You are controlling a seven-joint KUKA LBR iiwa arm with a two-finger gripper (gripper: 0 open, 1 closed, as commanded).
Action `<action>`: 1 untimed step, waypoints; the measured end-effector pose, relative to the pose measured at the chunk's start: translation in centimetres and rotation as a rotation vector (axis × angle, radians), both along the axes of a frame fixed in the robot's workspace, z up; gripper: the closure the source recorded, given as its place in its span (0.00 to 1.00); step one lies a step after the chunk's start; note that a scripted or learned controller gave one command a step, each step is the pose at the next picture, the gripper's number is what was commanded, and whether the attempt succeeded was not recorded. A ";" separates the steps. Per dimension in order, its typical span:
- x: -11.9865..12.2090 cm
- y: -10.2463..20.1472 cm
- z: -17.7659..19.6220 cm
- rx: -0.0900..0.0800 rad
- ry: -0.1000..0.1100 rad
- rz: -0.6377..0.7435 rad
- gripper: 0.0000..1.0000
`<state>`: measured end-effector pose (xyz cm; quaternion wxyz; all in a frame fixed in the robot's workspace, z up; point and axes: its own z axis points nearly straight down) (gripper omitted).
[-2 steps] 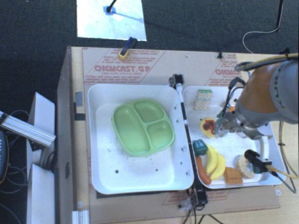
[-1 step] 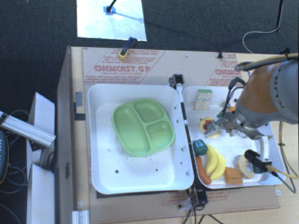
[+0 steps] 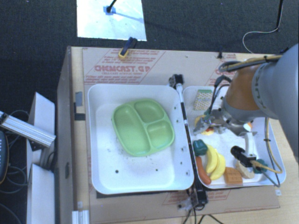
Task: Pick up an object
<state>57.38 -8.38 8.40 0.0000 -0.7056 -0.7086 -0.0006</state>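
My gripper (image 3: 202, 125) hangs low over the left middle of the right bin (image 3: 243, 185), reaching in from the right. A small yellow-orange piece (image 3: 208, 131) lies just under it; whether it is held I cannot tell. Nearby in that bin lie a green-and-white packet (image 3: 202, 99) at the back, a dark green piece (image 3: 200, 147), an orange carrot (image 3: 202, 170), yellow bananas (image 3: 215, 163), an orange square cracker (image 3: 232, 177) and a beige lump (image 3: 244, 170). The arm hides the bin's back right part.
The left bin (image 3: 95, 139) holds a pale green divided plate (image 3: 142, 127). A thin black-and-white divider bar (image 3: 183, 120) runs between the two bins. A yellow-and-black tool (image 3: 126, 47) lies on the board behind the bins.
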 end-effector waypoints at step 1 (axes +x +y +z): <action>0.1 0.0 1.1 0.000 -0.003 0.001 1.00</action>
